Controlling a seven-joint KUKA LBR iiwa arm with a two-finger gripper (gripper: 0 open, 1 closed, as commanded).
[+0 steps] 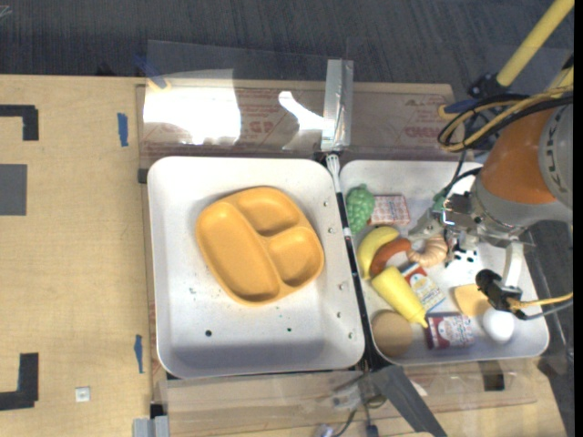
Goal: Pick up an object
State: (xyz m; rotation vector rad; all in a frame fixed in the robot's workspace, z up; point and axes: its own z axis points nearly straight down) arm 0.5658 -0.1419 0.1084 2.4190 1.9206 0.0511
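Orange-yellow divided plate (260, 243) is lying alone in the left bin (173, 335), roughly centred, w/ a few dark specks on the white floor around it. The right bin (533, 344) is holding a crowd of small items: a green knobbly piece (360, 208) at the back by the divider, a pink-patterned packet (391, 209) just beside it, a yellow banana-like fruit (377, 247) touching a red-orange one (393, 254), a yellow bottle (401, 296) lying tilted toward the front, a brown round lump (393, 331) near the front wall, a dark red labelled pouch (449, 330) next to it, and a white egg-like ball (499, 324) at the front right. The grey arm w/ its orange band (521, 168) is reaching in from the right, and the claw (458, 240) is hanging over the middle of the right bin, right above the clutter; can't tell if it's released or clenched, or if anything is in it. Both bins are sitting side by side on the tan tabletop (64, 271).
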